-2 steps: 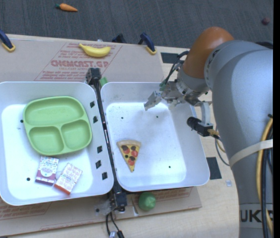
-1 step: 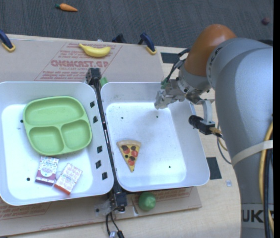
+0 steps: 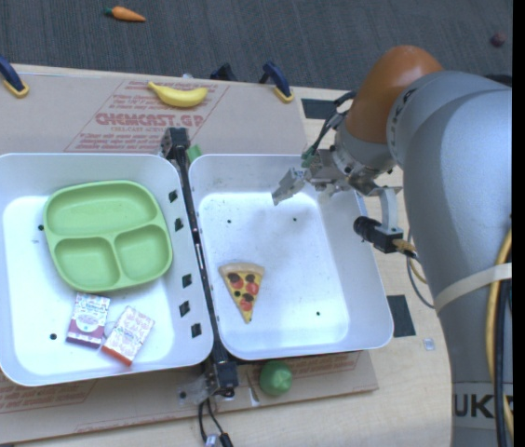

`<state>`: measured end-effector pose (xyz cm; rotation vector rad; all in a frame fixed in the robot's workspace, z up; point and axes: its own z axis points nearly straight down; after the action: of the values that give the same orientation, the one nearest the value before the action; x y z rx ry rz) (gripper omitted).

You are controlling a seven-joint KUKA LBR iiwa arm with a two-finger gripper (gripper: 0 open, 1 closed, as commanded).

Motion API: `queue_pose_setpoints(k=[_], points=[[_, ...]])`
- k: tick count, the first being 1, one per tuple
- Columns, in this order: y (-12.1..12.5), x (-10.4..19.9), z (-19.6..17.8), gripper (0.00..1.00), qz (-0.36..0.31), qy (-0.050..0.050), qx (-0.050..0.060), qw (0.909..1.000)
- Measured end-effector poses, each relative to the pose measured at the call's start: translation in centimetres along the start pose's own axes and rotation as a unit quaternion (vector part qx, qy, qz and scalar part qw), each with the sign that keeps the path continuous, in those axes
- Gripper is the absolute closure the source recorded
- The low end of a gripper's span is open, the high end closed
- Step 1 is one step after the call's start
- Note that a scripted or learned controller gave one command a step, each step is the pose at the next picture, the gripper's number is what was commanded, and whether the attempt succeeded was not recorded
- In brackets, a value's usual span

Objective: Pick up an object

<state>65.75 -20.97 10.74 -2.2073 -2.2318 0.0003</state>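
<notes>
A banana (image 3: 179,92) lies on cardboard (image 3: 244,110); a carrot (image 3: 127,13), apparently, on the floor.

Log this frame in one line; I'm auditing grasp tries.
end effector: above right bin's far edge, nothing visibly held | pizza slice toy: lying in right bin | green divided plate: left bin

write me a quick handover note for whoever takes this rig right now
Gripper: over the far edge of the right bin, nothing seen between its fingers; whether they are open or shut is unclear.
Things: pizza slice flat in the right bin. Green tray and two small packets in the left bin. Banana on the cardboard behind the bins, green ball in front of them, carrot on the floor.
Done: nothing picked yet.
Left: grasp and lift one object; the pizza slice looks nearest.
</notes>
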Motion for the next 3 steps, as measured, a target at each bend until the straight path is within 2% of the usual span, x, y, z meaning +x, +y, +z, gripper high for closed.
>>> queue_pose_setpoints(k=[1, 2, 3], points=[[0.1, 0.0, -1.1, 1.00, -0.001, 0.000, 0.000, 1.0000], [0.1, 0.1, -1.1, 0.00, -0.002, 0.000, 0.000, 1.0000], [-6.3, -0.1, 1.7, 0.00, 0.003, -0.001, 0.002, 1.0000]])
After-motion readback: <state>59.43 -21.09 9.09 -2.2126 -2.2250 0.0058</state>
